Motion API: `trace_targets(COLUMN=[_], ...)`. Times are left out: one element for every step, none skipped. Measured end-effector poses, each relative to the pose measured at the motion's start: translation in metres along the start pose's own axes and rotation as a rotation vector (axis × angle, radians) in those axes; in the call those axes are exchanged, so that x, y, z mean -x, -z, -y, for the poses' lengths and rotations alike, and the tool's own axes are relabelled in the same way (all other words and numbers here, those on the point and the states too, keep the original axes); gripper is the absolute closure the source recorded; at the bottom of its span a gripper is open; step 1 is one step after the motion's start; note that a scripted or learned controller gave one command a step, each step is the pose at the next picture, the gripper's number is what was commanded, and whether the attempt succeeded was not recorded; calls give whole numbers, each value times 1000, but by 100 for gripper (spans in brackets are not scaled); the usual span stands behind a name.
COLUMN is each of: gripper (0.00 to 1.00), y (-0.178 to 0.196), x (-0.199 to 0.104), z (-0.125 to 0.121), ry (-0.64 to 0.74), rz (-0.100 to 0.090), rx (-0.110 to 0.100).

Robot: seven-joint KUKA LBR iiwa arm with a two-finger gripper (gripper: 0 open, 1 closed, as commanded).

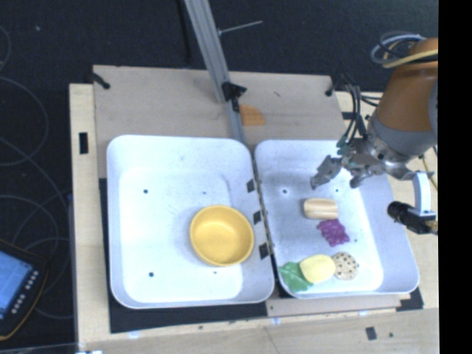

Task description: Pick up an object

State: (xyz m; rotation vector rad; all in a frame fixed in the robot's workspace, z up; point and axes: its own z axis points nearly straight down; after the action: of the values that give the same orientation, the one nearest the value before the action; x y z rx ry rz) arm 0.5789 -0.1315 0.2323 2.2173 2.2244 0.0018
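**Over the right bin, fingers spread, nothing held**

Far left on the dark floor: a tablet (15, 286) lit blue, with loose cables, well apart from the bench and no hindrance.

Next, left bin (147, 161): holds a yellow bowl (221, 234) sitting upright toward the near right corner, close to the shared rim. Round and wide, so probably a poor fit for a two-finger pinch except at the lip.

Behind the bins, a grey metal rail (210, 43) slanting down to the seam between them, ending beside a small orange tag (252, 116). Out of the arm's way, judging by the slant.

Then right bin (287, 161): a tan cylinder (320, 209) lying on its side mid-bin, a purple cluster (333, 231) just beside it toward the front, and at the front edge a green leaf (292, 274), a yellow lump (317, 268) and a speckled cookie (344, 265) bunched together, touching or nearly so.

Above the rear of that bin, gripper (343, 173) spread open, pinching nothing, hanging just behind the cylinder. Likely closest candidate: stands alone enough to close on, whereas the crowded front trio risks a bumped neighbour.
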Motion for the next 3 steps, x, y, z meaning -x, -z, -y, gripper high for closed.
trace_targets(gripper=[0, 0, 0], y=[0, -42, -96], x=[0, 1, 13], z=[0, 1, -1], ry=[-1, -4, -4], rz=[0, 2, 2], rx=[1, -4, -5])
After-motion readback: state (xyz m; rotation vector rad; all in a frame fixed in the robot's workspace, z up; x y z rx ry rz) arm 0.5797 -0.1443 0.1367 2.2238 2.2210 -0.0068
